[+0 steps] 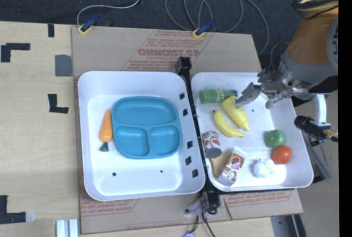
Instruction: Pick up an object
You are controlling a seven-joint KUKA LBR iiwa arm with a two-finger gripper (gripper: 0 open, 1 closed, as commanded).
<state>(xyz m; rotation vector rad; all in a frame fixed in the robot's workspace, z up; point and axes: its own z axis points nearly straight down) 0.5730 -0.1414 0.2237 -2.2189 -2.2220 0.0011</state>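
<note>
Currently: gripper over right bin, nothing held

Gripper [258, 95] hangs over the upper part of the right bin [300, 178], fingers spread apart, nothing between them. One fingertip sits just beside the yellow bottle [236, 112]. Green bottle [216, 96] and banana [226, 125] lie close by. Left bin [93, 175] holds a blue tray [146, 126] and a carrot [105, 127].

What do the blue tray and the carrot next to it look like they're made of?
The blue tray looks like moulded plastic with a smooth, matte finish: even colour, rounded compartment edges. The carrot is probably a plastic toy: flat uniform orange with a soft sheen and a stubby green tip, though rubber can't be ruled out.
</note>
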